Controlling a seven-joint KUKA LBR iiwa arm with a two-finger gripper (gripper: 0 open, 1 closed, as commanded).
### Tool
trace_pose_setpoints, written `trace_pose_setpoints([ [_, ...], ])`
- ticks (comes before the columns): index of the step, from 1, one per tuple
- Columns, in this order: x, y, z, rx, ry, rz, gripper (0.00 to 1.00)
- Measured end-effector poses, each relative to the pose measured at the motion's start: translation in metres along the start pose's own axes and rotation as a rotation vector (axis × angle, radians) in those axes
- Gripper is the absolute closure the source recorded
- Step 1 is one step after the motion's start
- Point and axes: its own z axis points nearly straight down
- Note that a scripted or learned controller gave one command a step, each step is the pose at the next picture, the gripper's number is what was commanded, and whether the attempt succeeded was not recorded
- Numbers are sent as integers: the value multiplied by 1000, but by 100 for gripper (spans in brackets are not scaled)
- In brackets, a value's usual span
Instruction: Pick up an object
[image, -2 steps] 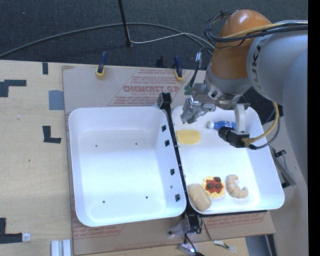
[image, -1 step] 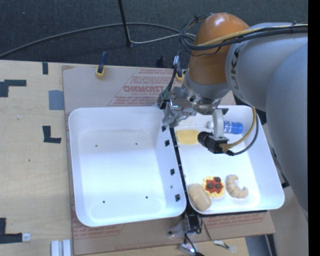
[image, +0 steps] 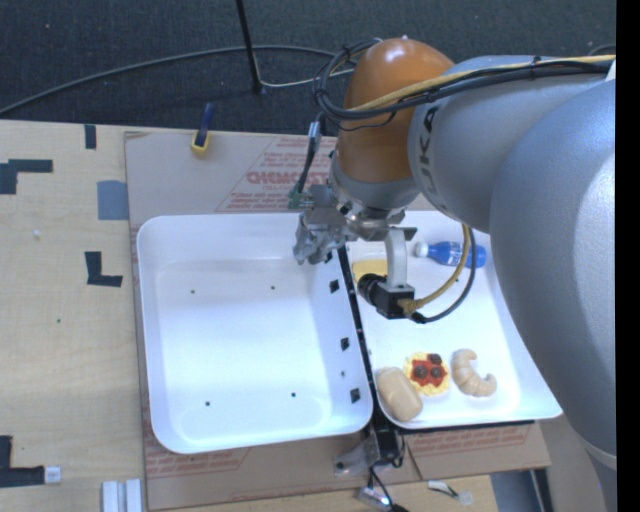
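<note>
The gripper (image: 318, 243) sits at centre frame over the bins' dividing wall (finger state impossible to tell). Bread roll (image: 398, 393), pastry (image: 427, 372) and croissant (image: 473, 371) lie lower right in the right bin (image: 520, 395).

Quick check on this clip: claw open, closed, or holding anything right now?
Claw: cannot be told. It hangs over the rim of the left bin, near the divide between the bins, and nothing is seen held in it.
</note>
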Motion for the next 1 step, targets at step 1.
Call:
trace_pose_setpoints([
  [1, -2, 0, -1, -1, 0, 3, 0],
])
